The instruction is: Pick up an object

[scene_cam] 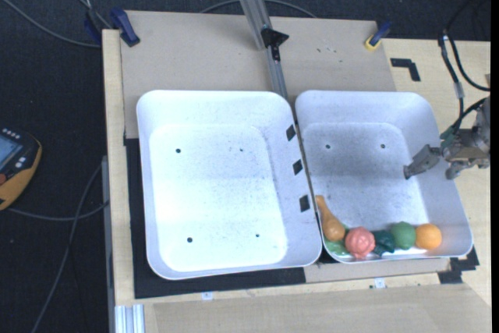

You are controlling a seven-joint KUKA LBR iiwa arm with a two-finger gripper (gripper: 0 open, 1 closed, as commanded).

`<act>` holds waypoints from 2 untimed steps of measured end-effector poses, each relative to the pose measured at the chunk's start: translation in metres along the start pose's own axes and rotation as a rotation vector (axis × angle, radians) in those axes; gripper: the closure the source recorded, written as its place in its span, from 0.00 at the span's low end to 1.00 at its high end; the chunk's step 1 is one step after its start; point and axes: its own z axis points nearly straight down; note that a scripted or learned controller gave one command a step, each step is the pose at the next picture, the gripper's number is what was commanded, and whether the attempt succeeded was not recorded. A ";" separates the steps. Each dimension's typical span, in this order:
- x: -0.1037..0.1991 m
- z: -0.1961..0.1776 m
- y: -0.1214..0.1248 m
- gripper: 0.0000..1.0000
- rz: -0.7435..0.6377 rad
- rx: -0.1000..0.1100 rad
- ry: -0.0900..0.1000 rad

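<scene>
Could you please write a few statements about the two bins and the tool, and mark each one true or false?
1. The toys lie along the near edge of the right bin. True.
2. The pink ball sits in the left bin. False: it is in the right bin, among the other toys.
3. The tool hangs over the right bin's right side. True.
4. The tool holds the orange ball. False: that ball lies on the bin floor, apart from the tool.
5. The green toy lies between the pink ball and the orange ball. True.
</scene>
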 end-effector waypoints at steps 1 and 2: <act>0.008 0.056 0.005 0.00 0.000 0.001 0.000; 0.005 0.098 0.006 0.00 0.000 0.000 0.000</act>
